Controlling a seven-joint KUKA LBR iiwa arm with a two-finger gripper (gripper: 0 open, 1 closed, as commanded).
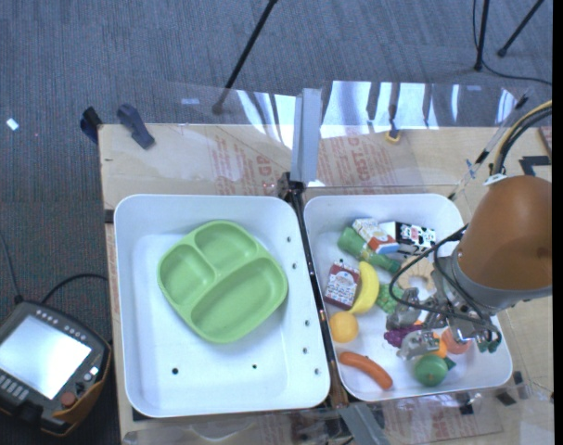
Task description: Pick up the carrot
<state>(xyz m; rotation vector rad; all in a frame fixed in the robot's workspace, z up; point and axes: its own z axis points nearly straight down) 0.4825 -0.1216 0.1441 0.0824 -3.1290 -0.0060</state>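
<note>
Can't tell the gripper (428,339) state; better to slide left, drop straight over carrot (366,369), pinch mid-length.

a green divided plate (223,280) lies in the left bin (142,221); a banana (366,287), lemon (343,326) and perhaps a lime (429,371) share the right bin (355,202).

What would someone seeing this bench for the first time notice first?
Probably the green divided plate, lying alone in the left bin. Next comes the colourful clutter of toy food in the right bin: a banana, a yellow lemon and the orange carrot near the front wall. The arm's orange band looms over that bin's right side, with the gripper down among the items.
</note>
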